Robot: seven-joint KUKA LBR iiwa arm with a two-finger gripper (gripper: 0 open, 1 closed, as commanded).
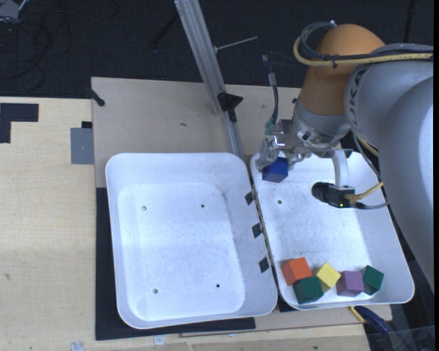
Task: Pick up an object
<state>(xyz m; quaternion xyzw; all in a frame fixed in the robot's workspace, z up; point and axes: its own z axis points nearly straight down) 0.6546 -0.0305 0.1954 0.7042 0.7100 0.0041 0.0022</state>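
Observation:
My gripper (277,159) hangs over the far left corner of the right bin (395,251), under the orange-banded wrist. A blue cube (275,171) sits between its fingertips, and the fingers are shut on it. The cube overlaps the bin's rim line and appears lifted off the floor. Along the near edge of the same bin lie an orange cube (295,269), a dark green cube (308,290), a yellow cube (328,275), a purple cube (349,282) and a green cube (373,278).
The left bin (117,196) lies beside the right one, split from it by a ridge with black clips (257,229). A slanted metal rail (208,64) rises behind the bins, close to the gripper. The grey arm covers the right bin's far right side.

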